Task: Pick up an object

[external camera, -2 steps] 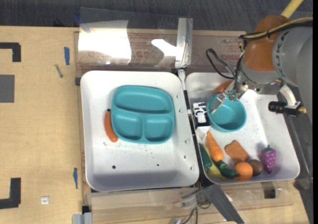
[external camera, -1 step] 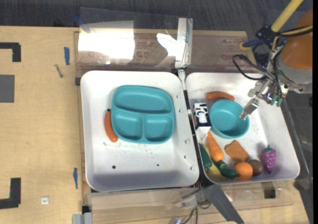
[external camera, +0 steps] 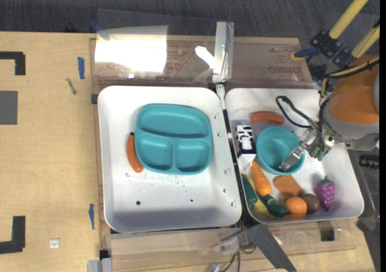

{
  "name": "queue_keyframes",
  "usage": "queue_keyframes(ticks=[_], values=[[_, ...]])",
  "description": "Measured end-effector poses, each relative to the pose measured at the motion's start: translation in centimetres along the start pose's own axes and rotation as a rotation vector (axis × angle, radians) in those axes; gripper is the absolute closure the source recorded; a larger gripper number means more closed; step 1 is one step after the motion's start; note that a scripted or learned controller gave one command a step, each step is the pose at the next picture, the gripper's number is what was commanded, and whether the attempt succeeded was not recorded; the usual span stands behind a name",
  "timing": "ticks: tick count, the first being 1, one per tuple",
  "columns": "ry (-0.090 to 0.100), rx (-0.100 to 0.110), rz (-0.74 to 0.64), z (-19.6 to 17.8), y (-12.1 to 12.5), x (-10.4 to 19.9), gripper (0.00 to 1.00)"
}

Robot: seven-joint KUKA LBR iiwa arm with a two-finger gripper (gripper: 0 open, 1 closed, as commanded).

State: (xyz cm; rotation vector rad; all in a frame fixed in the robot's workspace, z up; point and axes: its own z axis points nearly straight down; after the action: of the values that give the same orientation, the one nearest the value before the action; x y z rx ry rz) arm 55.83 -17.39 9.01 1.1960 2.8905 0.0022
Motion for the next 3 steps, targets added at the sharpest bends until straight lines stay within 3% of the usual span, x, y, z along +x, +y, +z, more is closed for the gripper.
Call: queue_keyframes(ticks=[1,2,3], values=[[-0.023,-0.002,0.038,-0.7,4.4,1.0,0.0],[0.008,0.006,0.284,0.3,9.3,-5.1,0.0],[-0.004,0.005,0.418,0.0,7.2,0.7,0.0]])
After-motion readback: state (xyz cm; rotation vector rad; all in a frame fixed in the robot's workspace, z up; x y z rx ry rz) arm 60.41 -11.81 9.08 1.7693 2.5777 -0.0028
